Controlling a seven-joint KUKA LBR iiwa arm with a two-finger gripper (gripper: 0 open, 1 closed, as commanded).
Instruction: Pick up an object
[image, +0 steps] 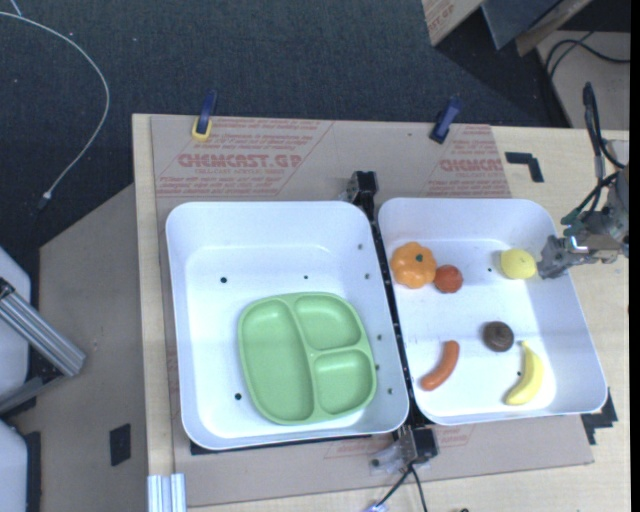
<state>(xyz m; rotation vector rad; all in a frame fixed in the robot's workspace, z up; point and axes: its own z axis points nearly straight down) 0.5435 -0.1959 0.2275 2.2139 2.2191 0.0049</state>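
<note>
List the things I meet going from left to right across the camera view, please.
Green plate → orange → sausage → tomato → brown ball → lemon → gripper.

two white bins (190, 250), one green plate (305, 355), six toy foods (412, 265).

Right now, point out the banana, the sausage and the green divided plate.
banana (528, 378): camera view, middle of its curved body.
sausage (440, 365): camera view, mid-length of its body.
green divided plate (246, 345): camera view, its left rim.
</note>
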